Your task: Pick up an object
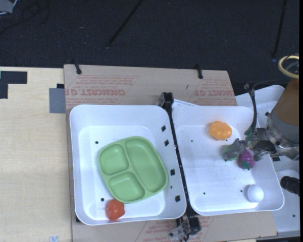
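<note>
White plastic makes the two shallow bins, which sit side by side on a sheet of brown cardboard with red printed letters; the cardboard lies on a pale wooden bench. In the left bin lies a light green divided plate with three compartments, turned at a slant; just beside its lower left corner, near the front wall of this bin, rests a small red-orange object, maybe a toy fruit.

In the right bin there are three small things; an orange rounded object lies in the upper part, well apart from the others; a white ball lies near the front right corner; a purple object with a little green on top sits close to the right wall, between these two.

Grey arm with its orange band reaches in from the right, and the gripper is low over the right side of the right bin; one dark grey finger stretches to the left of the purple object and seems to touch it. The purple object is right at the fingertips, but I cannot tell if the fingers are released or clenched, nor if the object is really between them. Between both bins runs a black divider bar with small clips.
</note>
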Controlling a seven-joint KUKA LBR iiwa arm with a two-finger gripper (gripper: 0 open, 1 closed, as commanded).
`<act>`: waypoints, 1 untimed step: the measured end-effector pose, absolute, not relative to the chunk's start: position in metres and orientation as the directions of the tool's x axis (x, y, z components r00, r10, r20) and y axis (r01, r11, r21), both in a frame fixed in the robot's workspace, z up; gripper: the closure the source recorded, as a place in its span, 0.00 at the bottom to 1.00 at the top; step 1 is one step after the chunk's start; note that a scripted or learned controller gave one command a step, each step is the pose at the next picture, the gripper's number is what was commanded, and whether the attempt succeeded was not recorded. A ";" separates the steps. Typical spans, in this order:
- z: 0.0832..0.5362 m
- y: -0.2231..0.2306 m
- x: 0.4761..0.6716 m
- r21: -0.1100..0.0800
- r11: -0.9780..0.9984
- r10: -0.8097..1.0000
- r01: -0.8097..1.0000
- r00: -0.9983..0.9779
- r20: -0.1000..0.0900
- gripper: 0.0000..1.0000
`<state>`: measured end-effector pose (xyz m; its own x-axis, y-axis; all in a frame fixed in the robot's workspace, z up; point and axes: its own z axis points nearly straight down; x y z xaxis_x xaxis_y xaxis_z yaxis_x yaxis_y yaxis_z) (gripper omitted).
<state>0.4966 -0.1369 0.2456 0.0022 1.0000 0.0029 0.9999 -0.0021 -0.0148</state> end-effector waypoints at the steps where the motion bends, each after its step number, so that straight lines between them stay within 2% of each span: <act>1: 0.252 -0.137 0.499 -0.004 0.000 1.000 1.000 0.000 0.001 0.00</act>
<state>0.4987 -0.1369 0.2515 -0.0002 1.0000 0.0013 1.0000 0.0002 -0.0037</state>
